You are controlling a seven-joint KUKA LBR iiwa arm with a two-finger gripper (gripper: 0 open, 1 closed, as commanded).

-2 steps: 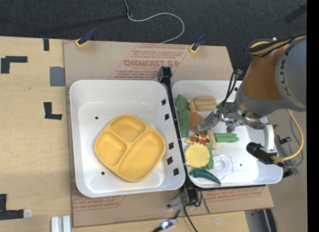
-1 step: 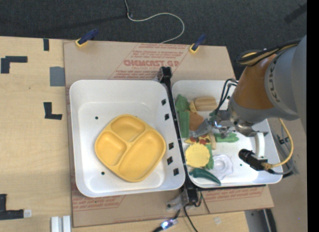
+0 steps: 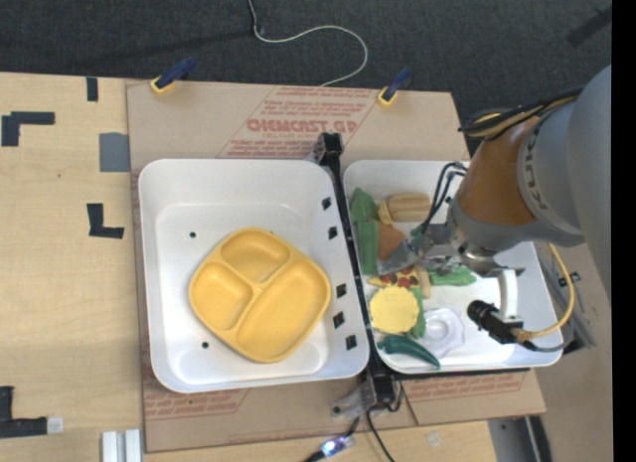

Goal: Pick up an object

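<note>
A robotics lab or test bench, seen from above. 2 shallow white bins (image 3: pixel 159 251) sit side by side on a cardboard sheet (image 3: pixel 298 122) held by blue and yellow clamps (image 3: pixel 174 75). A pale wooden tabletop (image 3: pixel 60 281) carries black tape marks, a thin white cable (image 3: pixel 308 38) trails over dark carpet (image 3: pixel 119 3), and a grey and orange robot arm (image 3: pixel 527 182) reaches in.

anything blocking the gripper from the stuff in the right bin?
Nothing visible blocks it. The gripper is already low in the right bin, down among the pile: the yellow round piece, the green pieces and the tan piece lie packed close around it, so neighbours may crowd a pick.
</note>
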